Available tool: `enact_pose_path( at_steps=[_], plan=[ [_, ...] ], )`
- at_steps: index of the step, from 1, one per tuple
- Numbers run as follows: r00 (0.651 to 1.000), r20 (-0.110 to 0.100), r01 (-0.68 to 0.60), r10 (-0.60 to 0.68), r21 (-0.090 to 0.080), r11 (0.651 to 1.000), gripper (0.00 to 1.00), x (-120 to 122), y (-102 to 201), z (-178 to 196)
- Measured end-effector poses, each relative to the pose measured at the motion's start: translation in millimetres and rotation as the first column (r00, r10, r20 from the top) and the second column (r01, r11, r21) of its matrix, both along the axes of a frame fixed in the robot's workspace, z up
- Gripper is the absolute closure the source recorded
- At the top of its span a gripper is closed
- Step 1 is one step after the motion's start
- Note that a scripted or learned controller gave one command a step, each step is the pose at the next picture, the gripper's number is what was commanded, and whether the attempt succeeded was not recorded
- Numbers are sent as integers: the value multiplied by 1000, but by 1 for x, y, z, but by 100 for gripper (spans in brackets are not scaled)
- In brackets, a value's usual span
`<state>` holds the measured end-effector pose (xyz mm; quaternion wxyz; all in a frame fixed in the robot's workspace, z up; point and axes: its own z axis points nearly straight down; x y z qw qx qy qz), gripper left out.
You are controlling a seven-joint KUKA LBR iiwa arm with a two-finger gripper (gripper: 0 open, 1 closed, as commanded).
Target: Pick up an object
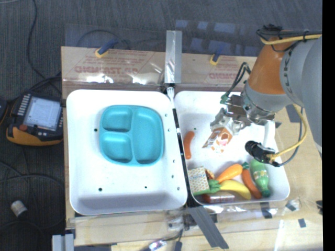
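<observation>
We see the arm point(285, 61) coming in from the upper right of the frame, w/ the gripper point(226, 123) down inside the right bin point(285, 192), roughly mid-bin toward its upper half. Its fingers look pinched on a small white-and-orange packet point(221, 138), which hangs tilted just below the fingertips and seems lifted off the bin floor, tho we can't be sure of the gap. A black cable fitting point(257, 149) sits just right of the packet, w/ a yellow cable point(293, 145) looping off to the right. Left of the packet, near the divider btwn bins, lies an orange hot-dog-shaped toy point(188, 144), apart from the rest. Along the bottom of the right bin we see a cluster: a small patterned box point(198, 180) at lower left, a carrot point(229, 172) touching a yellow banana point(234, 189), a dark red piece point(220, 197) under them, and a green bottle point(260, 175) at lower right. The left bin point(84, 187) holds a teal divided plate point(131, 135), three compartments, sitting in its upper middle. At far left of the frame, on the dark floor, rests a handheld pendant w/ screen point(34, 119).
</observation>
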<state>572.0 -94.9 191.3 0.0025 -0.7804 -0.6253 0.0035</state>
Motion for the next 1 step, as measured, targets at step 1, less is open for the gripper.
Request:
enact_pose_path(
  at_steps=[1],
  plan=[
    [998,0,-62,62,-2,998,100,-5,-10,1]
  ],
)
